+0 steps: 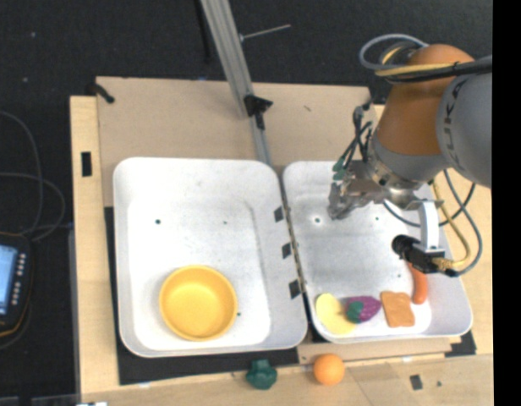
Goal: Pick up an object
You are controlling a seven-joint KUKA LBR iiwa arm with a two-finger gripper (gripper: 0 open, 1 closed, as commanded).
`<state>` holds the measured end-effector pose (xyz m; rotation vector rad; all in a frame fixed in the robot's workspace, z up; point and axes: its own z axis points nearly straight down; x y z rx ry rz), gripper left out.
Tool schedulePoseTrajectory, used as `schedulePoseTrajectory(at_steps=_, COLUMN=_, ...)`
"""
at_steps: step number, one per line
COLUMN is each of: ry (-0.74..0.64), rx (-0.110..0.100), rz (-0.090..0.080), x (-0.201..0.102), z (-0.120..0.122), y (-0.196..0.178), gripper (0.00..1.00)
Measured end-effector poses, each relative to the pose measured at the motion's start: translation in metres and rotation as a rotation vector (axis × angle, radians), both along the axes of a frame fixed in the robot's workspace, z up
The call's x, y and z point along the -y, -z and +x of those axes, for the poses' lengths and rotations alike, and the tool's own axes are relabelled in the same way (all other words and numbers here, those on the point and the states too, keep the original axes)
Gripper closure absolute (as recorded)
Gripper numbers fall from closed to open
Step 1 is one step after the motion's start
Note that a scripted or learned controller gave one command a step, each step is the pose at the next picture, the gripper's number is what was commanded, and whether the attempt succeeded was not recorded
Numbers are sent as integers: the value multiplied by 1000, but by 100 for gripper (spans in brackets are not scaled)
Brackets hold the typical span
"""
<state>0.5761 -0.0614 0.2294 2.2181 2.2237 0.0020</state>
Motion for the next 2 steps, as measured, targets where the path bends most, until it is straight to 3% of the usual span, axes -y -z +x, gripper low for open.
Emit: schedulePoseTrajectory(at_steps=2, ry=0, rx=-1, rz=0, x=-93, z=-17, y=0, gripper=100)
